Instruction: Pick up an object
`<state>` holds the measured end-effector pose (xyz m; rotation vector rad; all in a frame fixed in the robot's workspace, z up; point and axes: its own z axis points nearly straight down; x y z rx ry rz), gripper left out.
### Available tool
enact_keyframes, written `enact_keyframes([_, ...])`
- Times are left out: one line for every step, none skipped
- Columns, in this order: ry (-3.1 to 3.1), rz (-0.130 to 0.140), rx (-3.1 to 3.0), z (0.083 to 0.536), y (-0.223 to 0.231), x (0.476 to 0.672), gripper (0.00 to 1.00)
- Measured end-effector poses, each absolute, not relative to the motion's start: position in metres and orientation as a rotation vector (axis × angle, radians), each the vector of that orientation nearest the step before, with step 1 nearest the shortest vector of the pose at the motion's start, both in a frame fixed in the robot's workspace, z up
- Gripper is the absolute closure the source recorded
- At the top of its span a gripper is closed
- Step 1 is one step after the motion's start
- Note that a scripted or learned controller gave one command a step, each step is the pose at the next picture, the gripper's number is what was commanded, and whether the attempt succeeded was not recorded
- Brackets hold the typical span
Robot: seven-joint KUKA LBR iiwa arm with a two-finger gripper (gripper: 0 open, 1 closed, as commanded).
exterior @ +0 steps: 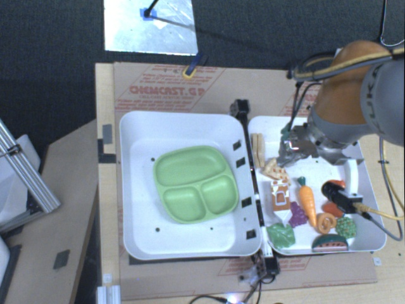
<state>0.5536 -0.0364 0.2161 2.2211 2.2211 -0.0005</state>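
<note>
Toys crowd the right bin (269, 124) in the camera view, while the left bin (139, 144) holds a green divided plate (195, 183) lying flat near its middle. Both bins rest on a cardboard sheet (164, 87) with red print.

The arm (351, 113) comes in from the right and ends in the gripper (288, 149), which hangs over the upper left part of the right bin. Whether the pincer is open or closed cannot be told from this angle, and nothing can be seen held in it.

Just below and left of the gripper lies a pale tan toy (273, 168), close to the bin's left wall; whether the two touch is unclear. Tan sticks (258, 149) lie along that wall beside it. Below the tan toy sits a small red and white carton (280, 195), with an orange carrot (307, 201) just to its right and purple grapes (297, 215) between them, lower down. A green leafy piece (280, 234) lies in the bin's lower left corner. Along the lower edge are a watermelon slice (329, 243) and a green knobbly toy (347, 227), with an orange ring (326, 222) above the slice.
</note>
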Motion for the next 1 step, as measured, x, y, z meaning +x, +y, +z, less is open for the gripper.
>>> enact_keyframes([2.226, 0.004, 2.214, 0.2349, -0.0284, 0.5571, 1.0])
